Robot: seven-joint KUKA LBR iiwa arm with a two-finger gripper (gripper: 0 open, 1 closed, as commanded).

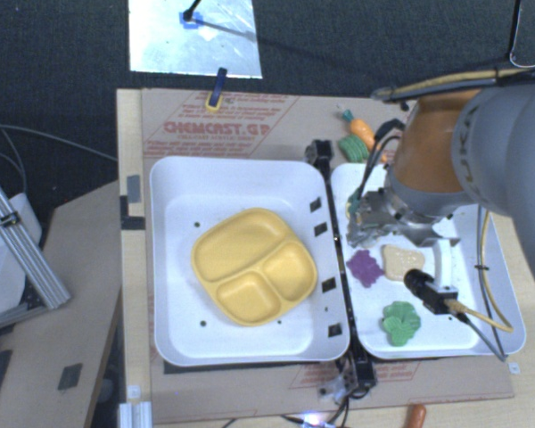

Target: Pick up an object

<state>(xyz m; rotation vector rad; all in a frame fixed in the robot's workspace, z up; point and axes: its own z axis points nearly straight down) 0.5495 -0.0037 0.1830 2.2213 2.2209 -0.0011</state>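
Purple toy piece is the likeliest thing for me to lift, and it lies in my right-hand bin, close to the divider between the two bins.

From the camera above the bench, my gripper hangs over the upper part of that bin, with my grey arm and its orange band coming in from three o'clock. The purple piece sits just beside my gripper at about six o'clock, a short drop down and toward the camera. Whether my hand is parted or closed I cannot tell; the wrist and cabling crowd it, and nothing visible sits in it.

The purple piece is a small, lumpy shape. Its longer line seems to run from about eleven o'clock to five o'clock, though it is nearly as wide as long, so I would not lean hard on that. Just beside it at three o'clock lies a cream-coloured piece, close enough that a closing grip might catch its edge. A green leafy piece rests farther off at five o'clock, near the bin's lower rim. The yellow divided plate fills the middle of the left bin, well apart at nine o'clock.

My judgement: the move turns on that short shift toward six o'clock before descending.
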